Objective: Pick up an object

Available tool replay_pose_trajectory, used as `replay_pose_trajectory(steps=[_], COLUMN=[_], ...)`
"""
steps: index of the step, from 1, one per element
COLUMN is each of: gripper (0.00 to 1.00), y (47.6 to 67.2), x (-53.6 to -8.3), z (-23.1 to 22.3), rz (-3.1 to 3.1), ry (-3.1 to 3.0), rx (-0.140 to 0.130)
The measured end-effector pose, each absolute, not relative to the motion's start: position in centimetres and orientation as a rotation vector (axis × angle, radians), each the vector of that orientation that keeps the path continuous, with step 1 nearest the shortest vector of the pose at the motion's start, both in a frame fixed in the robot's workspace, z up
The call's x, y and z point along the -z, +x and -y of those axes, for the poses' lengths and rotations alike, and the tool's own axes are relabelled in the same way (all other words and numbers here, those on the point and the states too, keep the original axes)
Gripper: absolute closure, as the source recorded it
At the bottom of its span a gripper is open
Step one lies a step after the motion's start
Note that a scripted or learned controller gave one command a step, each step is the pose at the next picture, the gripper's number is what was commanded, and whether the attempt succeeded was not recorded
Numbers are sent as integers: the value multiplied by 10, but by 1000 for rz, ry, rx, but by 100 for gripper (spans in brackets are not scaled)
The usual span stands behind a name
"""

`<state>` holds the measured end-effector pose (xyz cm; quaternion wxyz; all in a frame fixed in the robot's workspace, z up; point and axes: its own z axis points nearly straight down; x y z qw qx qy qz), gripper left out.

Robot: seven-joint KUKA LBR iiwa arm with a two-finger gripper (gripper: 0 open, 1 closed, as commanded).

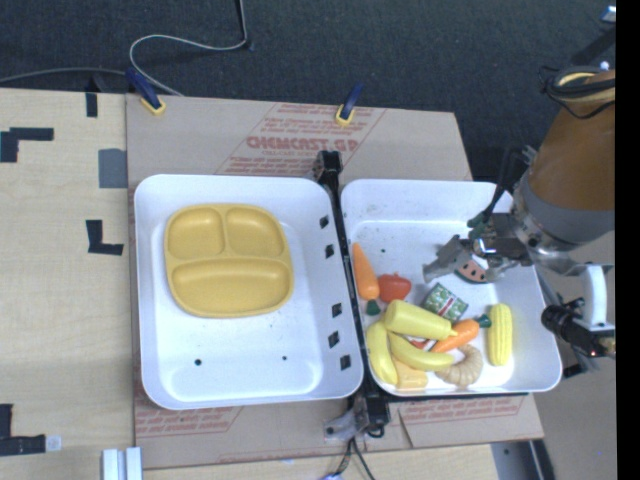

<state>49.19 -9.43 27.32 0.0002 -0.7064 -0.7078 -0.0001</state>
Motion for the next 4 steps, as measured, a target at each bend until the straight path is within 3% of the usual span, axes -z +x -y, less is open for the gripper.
replay_pose_trajectory(steps=[1,2,3,4], gripper=[0,0,0,100], y=[527,570,655,655], x=[-142,-86,-85,-96], z=[127,119,113,113], rz=[2219,2223,2226,2226], ry=[-2219,-2221,-2221,-2220], rx=[-3,3,2,1])
